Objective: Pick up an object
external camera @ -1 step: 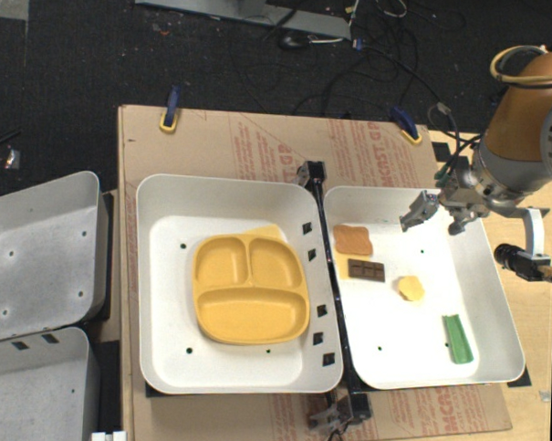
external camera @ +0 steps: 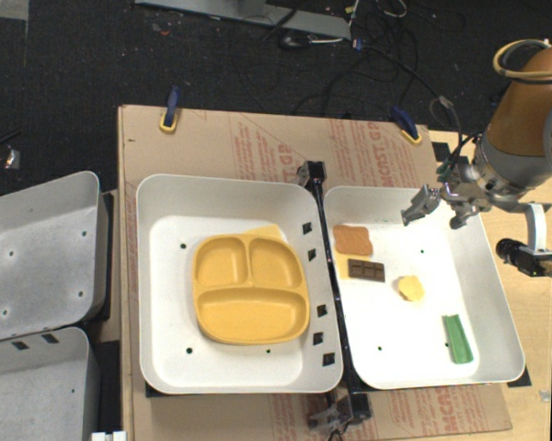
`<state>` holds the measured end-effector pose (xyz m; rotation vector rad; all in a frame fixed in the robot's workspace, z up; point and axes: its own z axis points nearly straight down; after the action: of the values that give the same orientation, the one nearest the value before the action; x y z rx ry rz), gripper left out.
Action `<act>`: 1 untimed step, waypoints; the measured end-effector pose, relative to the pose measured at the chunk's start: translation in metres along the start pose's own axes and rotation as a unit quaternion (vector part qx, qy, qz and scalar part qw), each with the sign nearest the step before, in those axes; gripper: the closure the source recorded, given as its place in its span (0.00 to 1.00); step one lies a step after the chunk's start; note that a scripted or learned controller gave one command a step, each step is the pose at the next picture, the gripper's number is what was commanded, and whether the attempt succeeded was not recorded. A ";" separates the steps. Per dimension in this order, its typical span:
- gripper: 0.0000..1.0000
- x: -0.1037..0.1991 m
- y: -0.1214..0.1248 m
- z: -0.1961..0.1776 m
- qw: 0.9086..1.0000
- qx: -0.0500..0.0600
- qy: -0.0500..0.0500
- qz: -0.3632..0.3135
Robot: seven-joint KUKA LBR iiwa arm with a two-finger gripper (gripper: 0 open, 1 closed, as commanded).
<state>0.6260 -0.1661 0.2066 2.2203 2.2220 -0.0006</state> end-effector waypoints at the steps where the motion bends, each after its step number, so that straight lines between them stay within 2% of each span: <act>1: 0.00 0.007 0.002 0.046 1.000 0.002 0.000 -0.001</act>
<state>0.6283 -0.1591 0.1607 2.2203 2.2262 -0.0034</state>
